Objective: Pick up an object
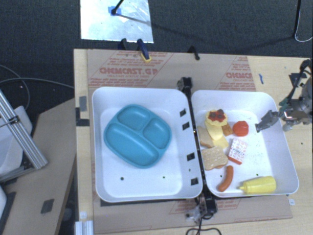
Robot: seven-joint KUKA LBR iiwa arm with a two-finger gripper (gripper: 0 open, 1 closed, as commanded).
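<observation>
Camera view: my gripper (266, 121) hangs at three o'clock over the right bin (274, 102); I cannot tell its state. Toy foods crowd toward nine o'clock, the tomato (240, 128) nearest. Descending there, I risk nudging neighbours or closing on nothing.

- The gripper (269, 120) sits at the far right of the camera view, reaching in leftward from that edge.
- One grey finger (266, 121) juts out to the left at a slight downward slant, and it looks bare.
- Behind it, the wrist hardware bunches up in a tangle of cables and brackets, cut off by the frame.
</observation>
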